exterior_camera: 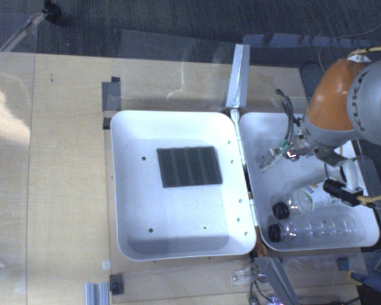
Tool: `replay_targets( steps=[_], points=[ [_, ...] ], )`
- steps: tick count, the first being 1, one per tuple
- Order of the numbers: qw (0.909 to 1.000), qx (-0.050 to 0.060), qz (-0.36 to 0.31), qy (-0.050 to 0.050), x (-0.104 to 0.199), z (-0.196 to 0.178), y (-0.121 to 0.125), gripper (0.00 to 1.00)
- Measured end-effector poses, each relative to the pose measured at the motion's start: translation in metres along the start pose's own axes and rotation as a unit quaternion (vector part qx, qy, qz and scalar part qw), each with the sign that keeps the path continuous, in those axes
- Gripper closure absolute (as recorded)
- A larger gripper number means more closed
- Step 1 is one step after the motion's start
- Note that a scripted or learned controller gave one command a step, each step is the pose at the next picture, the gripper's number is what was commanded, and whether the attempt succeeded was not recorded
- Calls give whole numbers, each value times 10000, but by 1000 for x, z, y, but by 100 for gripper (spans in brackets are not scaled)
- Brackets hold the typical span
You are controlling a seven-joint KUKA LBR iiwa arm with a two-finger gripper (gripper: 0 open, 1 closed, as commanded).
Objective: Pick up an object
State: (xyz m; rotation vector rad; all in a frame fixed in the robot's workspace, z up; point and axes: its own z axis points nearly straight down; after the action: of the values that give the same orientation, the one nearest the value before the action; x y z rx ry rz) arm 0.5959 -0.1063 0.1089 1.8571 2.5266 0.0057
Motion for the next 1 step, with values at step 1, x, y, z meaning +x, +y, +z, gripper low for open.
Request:
replay_targets(
  steps=[1],
  points=[
    [9951, -43, -991, -22, 28, 18, -73, 0]
  ],
)
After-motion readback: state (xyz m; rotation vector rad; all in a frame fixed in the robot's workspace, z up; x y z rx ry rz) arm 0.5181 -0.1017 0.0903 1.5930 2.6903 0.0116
